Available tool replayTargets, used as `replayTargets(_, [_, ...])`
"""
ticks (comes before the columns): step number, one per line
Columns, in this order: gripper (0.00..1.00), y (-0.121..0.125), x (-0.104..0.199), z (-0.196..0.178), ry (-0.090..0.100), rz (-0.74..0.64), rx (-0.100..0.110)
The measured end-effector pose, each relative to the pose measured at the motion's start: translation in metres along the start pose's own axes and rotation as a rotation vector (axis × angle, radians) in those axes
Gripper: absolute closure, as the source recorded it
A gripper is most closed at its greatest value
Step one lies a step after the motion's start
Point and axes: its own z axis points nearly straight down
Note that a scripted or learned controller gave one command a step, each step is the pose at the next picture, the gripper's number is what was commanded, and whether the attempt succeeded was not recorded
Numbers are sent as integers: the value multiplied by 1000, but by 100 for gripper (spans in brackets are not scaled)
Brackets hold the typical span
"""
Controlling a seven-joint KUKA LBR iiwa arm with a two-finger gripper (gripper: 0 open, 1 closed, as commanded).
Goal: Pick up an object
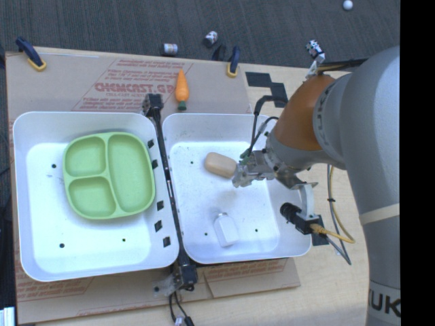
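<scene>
In the right bin (204, 246) lie a tan, bread-like lump (219, 164) near the middle and a small white block (225, 229) closer to the front. My gripper (243, 173) hangs low over this bin, right beside the tan lump's right end. The grey wrist and its orange band (299, 117) cover most of the gripper. Nothing visibly sits between the fingers.
The left bin (34, 250) holds a green divided plate (109, 174). A small orange carrot toy (181, 87) lies on the cardboard behind the bins. Clamps sit along the bins' shared wall (163, 182), and cables run at the right bin's far side.
</scene>
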Motion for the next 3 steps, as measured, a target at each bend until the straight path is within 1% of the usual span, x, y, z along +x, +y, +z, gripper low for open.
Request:
replayTargets(1, [100, -73, -5, -67, 1, -1, 1])
replayTargets(2, [0, -73, -4, -67, 1, -2, 1])
replayTargets(3, [0, -5, -42, 0, 1, -3, 2])
